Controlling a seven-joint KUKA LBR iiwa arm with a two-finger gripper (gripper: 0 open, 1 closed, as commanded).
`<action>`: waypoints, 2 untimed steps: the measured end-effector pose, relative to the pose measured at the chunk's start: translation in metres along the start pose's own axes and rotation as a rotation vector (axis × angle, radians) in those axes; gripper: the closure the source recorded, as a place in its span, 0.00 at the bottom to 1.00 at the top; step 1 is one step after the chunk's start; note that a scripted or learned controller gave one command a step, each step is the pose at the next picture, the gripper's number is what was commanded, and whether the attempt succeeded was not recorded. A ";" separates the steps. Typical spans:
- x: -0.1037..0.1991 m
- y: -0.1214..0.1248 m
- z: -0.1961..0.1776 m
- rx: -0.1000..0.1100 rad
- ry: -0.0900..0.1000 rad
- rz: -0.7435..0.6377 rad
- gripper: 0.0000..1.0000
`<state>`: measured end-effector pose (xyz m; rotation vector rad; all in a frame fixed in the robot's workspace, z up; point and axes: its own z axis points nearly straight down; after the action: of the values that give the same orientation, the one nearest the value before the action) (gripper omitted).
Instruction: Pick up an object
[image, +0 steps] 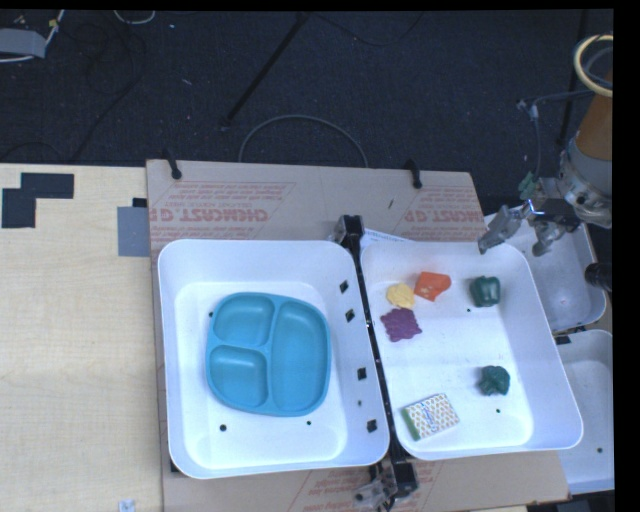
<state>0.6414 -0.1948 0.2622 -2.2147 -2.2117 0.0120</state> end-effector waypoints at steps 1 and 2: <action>0.000 0.002 -0.008 -0.013 -0.003 -0.002 0.00; 0.005 -0.001 0.056 -0.006 -0.001 -0.002 0.00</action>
<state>0.6398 -0.1891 0.2065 -2.2155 -2.2177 0.0065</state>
